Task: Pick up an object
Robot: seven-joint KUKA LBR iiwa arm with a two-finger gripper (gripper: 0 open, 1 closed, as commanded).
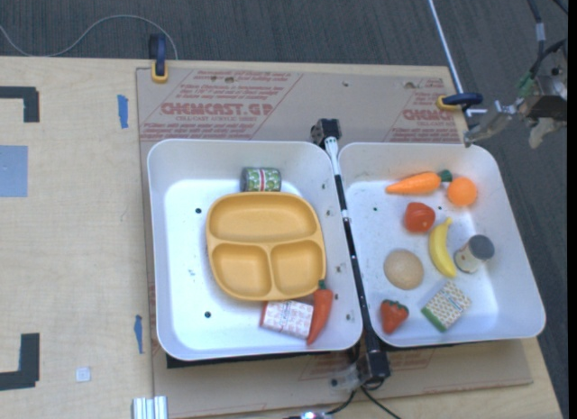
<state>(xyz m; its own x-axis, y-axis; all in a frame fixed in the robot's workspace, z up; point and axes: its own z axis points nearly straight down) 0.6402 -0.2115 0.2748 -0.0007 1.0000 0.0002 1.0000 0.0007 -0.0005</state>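
Currently, claw (pixel 475 129): mine, poised past the far rim of the right bin (pixel 516 228); finger spread cannot be told.
Targets: carrot (pixel 414 184) and orange (pixel 462 191) nearest me, along the far wall.
Middle: tomato (pixel 418 217), banana (pixel 440 248), egg-like ball (pixel 403 269).
Near edge: strawberry (pixel 394 315), green box (pixel 446 306).
Open room: bare floor at right wall.

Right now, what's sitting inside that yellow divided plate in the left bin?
Nothing shows in the yellow plate; its three compartments look bare. A green can sits behind it. Whatever lies underneath is covered.
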